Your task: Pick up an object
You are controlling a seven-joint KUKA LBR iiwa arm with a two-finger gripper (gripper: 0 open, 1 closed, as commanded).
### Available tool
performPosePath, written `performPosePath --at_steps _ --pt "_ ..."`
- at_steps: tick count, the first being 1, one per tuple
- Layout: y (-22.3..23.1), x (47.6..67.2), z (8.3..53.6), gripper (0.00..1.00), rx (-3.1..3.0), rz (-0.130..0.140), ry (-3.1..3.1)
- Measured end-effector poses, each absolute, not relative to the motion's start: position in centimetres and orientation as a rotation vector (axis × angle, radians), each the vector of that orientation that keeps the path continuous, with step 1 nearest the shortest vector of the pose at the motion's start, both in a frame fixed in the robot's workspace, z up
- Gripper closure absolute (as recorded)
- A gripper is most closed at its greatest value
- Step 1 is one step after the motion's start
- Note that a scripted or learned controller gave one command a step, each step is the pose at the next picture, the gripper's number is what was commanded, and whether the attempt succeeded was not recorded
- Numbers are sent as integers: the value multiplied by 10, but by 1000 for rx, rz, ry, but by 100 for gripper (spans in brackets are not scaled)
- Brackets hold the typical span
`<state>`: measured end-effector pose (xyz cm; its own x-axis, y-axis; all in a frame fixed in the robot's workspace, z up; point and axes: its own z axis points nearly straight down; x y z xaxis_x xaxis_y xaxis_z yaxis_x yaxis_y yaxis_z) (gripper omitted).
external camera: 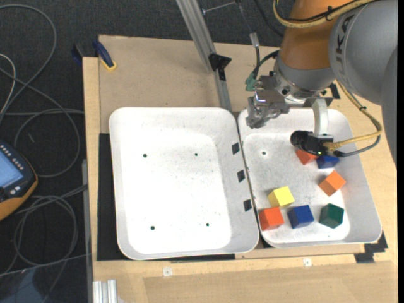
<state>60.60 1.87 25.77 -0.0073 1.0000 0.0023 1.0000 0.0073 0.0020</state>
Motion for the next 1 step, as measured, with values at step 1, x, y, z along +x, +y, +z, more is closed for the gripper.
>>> performPosePath --at_steps 1 --pt "82 609 258 100 -2213 -5 -2230"
